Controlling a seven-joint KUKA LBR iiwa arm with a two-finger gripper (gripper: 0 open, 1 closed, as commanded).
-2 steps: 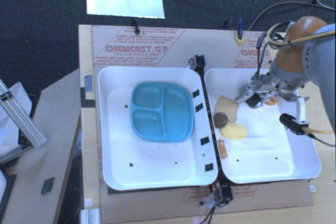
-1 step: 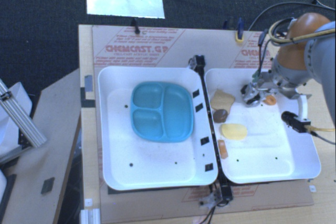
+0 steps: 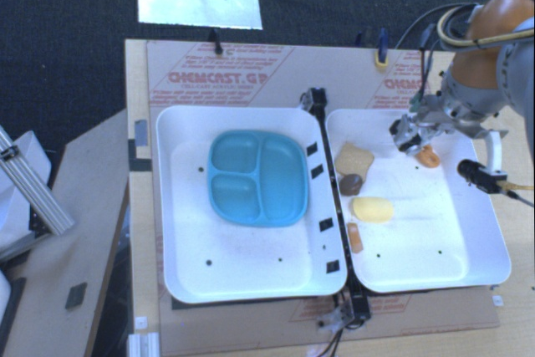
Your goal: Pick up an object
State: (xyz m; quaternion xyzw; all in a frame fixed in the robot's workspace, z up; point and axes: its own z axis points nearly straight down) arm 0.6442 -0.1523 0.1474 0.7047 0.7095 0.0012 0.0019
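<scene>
**Arm low over the far side of the right bin**

Two white bins stand side by side on the bench (image 3: 100, 180). The left bin (image 3: 188, 272) holds a blue plate with compartments (image 3: 255, 178), which lies flat near the middle of the bin.

The right bin (image 3: 435, 263) holds several small things. A tan piece like bread (image 3: 355, 156) lies near the left wall of this bin, and a dark brown lump (image 3: 350, 184) touches its near edge. Just beside the lump, toward the near edge of the bin, lies a yellow lemon-like thing (image 3: 373, 209). A small orange stick (image 3: 354, 237) lies close to the left wall, nearer to the front edge of the bin. A small orange thing (image 3: 429, 156) lies near the far edge of the bin, toward the right side.

The gripper (image 3: 407, 134) hangs over the far part of the right bin, just beside the small orange thing and to its left. I cannot tell if the jaws are open or closed, because they are too small and dark here. Nothing is seen between them.
</scene>
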